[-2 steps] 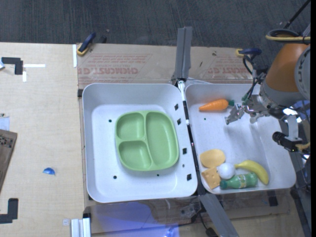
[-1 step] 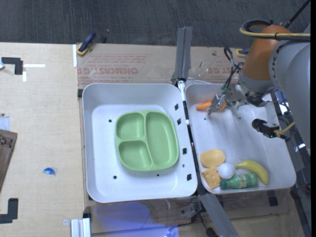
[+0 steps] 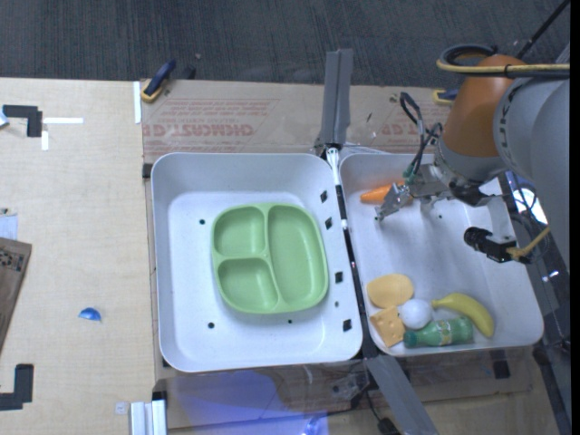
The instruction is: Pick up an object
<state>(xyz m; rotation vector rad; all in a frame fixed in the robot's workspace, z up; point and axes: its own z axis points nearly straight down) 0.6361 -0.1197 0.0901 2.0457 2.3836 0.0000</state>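
Target looks like the carrot (image 3: 375, 193): small orange piece at the 11 o'clock corner of the right bin (image 3: 453, 252), lying flat on the bin floor close to the back wall and to the divider between the bins. Long axis runs roughly 9-to-3, slightly tilted; the end toward 3 o'clock sits higher in the frame. I can't tell which end is the tip.

The claw (image 3: 396, 205) sits just beside it, at the carrot's 4 o'clock, so the carrot lies at about 10 o'clock from the claw. The tips look touching or nearly touching the carrot's 3 o'clock end, but I can't confirm contact. Can't tell whether the claw is open or closed; nothing visibly gripped.

My read: the approach is nearly done and the grasp isn't. The move needs a short shift toward 10 o'clock, with the jaws closing across the short axis, i.e. along 12-to-6. Risk: carrot is close to the wall and corner, so a push could slide it into the corner instead of seating it.

Other candidates are well apart at the bin's 6 o'clock edge: banana (image 3: 468, 310), long axis roughly 10-to-4; green bottle (image 3: 441, 334) lying on its side, axis 9-to-3; white ball (image 3: 416, 314); yellow chip (image 3: 391, 289); cheese wedge (image 3: 387, 326).

Left bin (image 3: 172, 243) holds a green divided plate (image 3: 270, 258).
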